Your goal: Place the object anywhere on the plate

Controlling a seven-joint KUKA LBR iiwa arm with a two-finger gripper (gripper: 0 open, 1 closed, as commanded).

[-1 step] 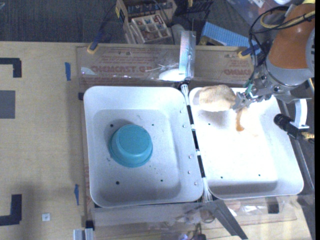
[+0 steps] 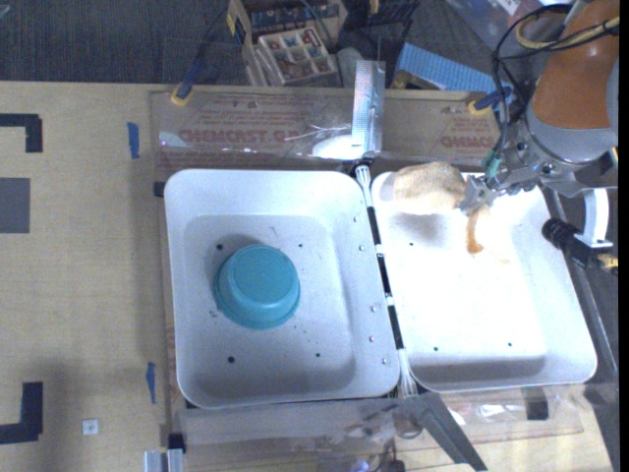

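Nearest, the left bin [image 2: 187, 372] and right bin [image 2: 560, 367] met along a shared middle rim. In the left bin the blue plate [image 2: 257, 285] sat left of centre on the floor, well apart from every wall, with bare floor all round it and the widest gap on its right. The near and middle floor of the right bin lay bare and open. Farther in, a thin orange streak [image 2: 475, 234] showed just below the gripper [image 2: 482, 191]; what it was could not be told. The gripper hung near the far rim of the right bin, and whether it was clenched or released could not be told. Just left of it a pale tan lump [image 2: 425, 185] lay in the far left corner, against both walls. The arm [image 2: 580, 87] rose over the far right edge.
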